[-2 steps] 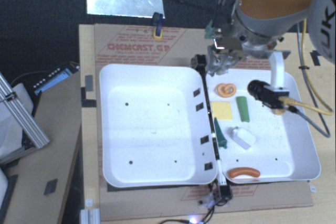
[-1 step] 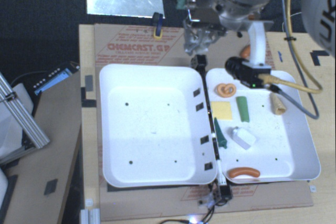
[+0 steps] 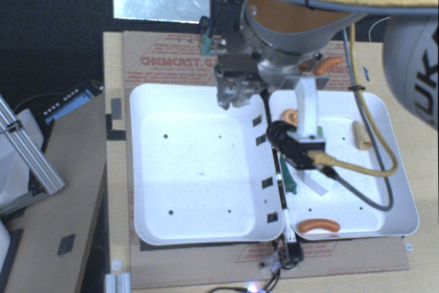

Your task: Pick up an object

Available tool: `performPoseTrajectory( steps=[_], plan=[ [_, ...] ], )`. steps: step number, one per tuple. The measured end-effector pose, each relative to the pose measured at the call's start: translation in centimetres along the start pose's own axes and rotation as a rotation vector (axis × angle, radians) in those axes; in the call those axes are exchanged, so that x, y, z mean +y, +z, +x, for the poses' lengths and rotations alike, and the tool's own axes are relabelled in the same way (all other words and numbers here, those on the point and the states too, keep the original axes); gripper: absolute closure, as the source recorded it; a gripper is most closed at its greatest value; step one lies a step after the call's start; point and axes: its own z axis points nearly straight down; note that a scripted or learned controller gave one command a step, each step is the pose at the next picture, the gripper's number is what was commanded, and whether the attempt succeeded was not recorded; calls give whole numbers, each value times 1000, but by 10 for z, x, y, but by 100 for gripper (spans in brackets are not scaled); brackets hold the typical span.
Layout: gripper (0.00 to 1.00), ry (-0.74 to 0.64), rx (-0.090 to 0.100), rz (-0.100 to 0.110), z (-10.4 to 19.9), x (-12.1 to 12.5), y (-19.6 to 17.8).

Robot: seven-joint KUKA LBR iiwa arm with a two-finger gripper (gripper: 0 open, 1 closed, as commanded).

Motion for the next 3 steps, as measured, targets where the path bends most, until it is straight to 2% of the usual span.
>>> performPoseTrajectory(
  steps=[1, 2, 3],
  plan=[
    [100, 4, 1, -5, 7, -2, -43],
    [100, 4, 0, -3, 7, -2, -62],
    [100, 17, -5, -2, -55, 108, -35]
  ],
)
